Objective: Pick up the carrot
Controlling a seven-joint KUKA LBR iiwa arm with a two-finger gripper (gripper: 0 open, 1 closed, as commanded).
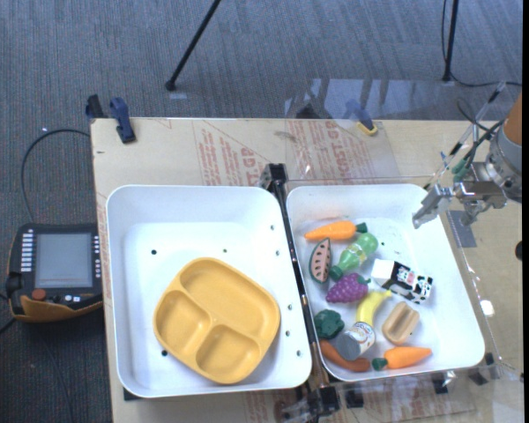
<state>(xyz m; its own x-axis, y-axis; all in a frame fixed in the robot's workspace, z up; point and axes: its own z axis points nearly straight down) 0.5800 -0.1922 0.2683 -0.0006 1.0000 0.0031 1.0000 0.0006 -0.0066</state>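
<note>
Camera view: tool at right bin's edge; grip state unreadable.
Risk: two carrots, upper and lower; crowded neighbours invite a mis-grab.

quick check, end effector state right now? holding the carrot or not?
End effector: open or closed cannot be told; it holds nothing, hovering over the right bin's upper right corner. Carrot lies in that bin.

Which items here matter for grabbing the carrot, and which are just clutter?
Job: upper carrot, lower carrot, gripper, right bin.

Clutter: yellow plate, left bin, grapes, banana, watermelon slice, milk carton.
</note>
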